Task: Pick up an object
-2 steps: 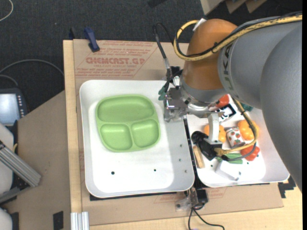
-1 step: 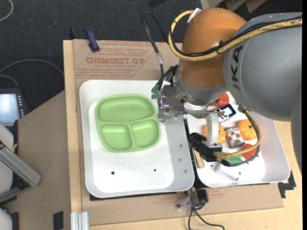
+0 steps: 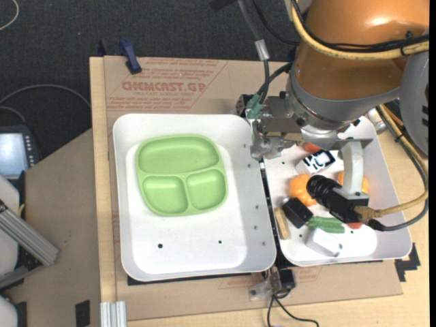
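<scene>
You cannot tell how the gripper [image 3: 272,131] is set, low over the right bin [image 3: 392,247] at mid-right of the frame, beside the cluttered objects [image 3: 320,210] there, so the pick looks not yet made.

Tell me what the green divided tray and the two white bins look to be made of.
Green tray: likely moulded plastic, matte pastel, with soft rounded dividers and no glare. Left bin and right bin: probably thin formed plastic, smooth and slightly glossy, with rounded rims; painted metal cannot be ruled out.
</scene>
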### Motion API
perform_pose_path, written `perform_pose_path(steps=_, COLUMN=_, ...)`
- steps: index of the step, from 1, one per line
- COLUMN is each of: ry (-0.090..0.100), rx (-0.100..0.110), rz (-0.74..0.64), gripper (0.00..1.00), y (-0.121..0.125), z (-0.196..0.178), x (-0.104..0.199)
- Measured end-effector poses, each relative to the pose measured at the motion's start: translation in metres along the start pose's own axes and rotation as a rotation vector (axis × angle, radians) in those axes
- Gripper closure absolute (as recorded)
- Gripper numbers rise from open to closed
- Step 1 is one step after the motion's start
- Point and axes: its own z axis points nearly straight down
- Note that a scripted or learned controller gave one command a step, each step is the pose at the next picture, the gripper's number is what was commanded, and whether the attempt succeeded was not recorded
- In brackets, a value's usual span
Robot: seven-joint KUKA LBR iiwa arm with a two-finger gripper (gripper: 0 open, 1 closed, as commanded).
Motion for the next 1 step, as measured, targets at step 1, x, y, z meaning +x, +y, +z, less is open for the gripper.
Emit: perform_pose_path(steps=1, ry=-0.007, rx=0.019, rz=0.004, gripper=1.00, y=0.0689, z=0.0704, x=-0.0058)
